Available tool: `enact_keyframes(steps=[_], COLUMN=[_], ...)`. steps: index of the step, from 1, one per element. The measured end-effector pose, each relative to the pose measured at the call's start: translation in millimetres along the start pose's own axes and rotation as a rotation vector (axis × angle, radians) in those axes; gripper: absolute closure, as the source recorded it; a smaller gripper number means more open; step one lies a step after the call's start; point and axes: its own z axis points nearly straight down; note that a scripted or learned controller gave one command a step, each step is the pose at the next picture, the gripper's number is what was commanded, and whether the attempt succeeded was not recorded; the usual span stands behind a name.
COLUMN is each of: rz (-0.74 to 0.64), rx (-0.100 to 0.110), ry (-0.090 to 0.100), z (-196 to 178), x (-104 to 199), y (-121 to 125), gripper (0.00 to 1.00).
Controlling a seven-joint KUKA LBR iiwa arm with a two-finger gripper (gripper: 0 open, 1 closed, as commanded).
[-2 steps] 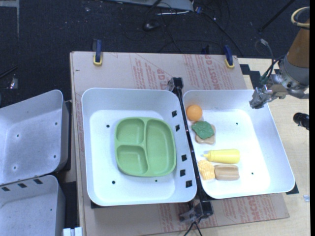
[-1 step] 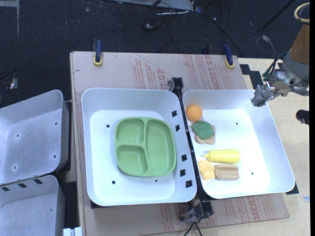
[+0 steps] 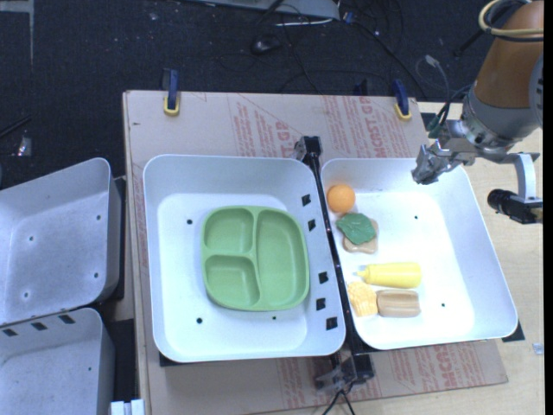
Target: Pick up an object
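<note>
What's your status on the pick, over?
Hand hovering at right bin's far edge, holding nothing. Orange ball, yellow piece untouched along divider. Path clear.

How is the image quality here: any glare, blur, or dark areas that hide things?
Camera view: even overhead light, soft shadows; mild glare washes out the white bins' surfaces; the gripper is small and slightly soft, finger state unreadable; the floor behind is dark, cables barely distinguishable.
</note>
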Motion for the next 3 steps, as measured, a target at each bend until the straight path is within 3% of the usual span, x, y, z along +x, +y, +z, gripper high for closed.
enact_keyframes(steps=[3], rz=[-0.001], rx=[0.002], ry=[0.001], z=[-23], x=[165], y=[-17], gripper=[1.00])
